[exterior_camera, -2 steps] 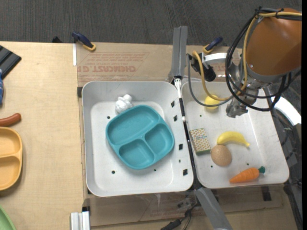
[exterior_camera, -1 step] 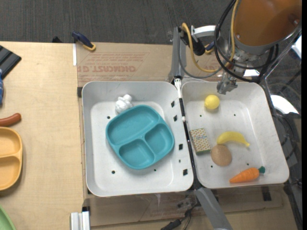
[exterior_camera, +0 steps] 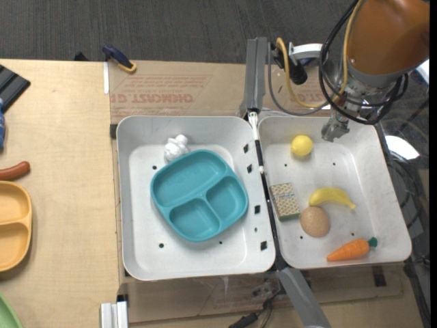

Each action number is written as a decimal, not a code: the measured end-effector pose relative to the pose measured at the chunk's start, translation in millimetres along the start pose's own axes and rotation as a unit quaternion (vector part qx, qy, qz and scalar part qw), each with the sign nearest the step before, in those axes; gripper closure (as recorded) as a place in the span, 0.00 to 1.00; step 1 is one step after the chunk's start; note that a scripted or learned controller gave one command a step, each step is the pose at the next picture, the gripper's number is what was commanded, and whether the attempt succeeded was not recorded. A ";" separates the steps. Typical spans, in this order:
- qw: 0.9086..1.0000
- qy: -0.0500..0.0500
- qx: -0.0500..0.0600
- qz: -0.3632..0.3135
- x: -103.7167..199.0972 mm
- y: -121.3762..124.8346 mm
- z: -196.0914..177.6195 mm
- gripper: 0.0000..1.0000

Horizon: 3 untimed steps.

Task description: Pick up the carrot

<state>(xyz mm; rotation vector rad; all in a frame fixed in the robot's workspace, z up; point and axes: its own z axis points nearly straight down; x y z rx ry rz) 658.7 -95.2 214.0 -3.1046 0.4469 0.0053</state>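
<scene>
The carrot (exterior_camera: 349,249), orange with a small green top, lies flat near the front edge of the right bin (exterior_camera: 392,183), its green end pointing right. My gripper (exterior_camera: 332,130) hangs over the far edge of that same bin, just right of a yellow lemon (exterior_camera: 301,145). It is well behind the carrot, with nothing seen in it. Above it rise the grey arm and its orange band (exterior_camera: 392,26).
In the right bin, a banana (exterior_camera: 332,198), a brown egg (exterior_camera: 315,221) and a patterned block (exterior_camera: 284,200) lie between gripper and carrot. The left bin (exterior_camera: 130,197) holds a teal divided plate (exterior_camera: 198,195) and a white crumpled object (exterior_camera: 176,147). Cables (exterior_camera: 293,70) hang behind.
</scene>
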 end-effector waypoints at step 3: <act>0.999 0.000 0.001 -0.041 -57.8 35.9 -2.8 1.00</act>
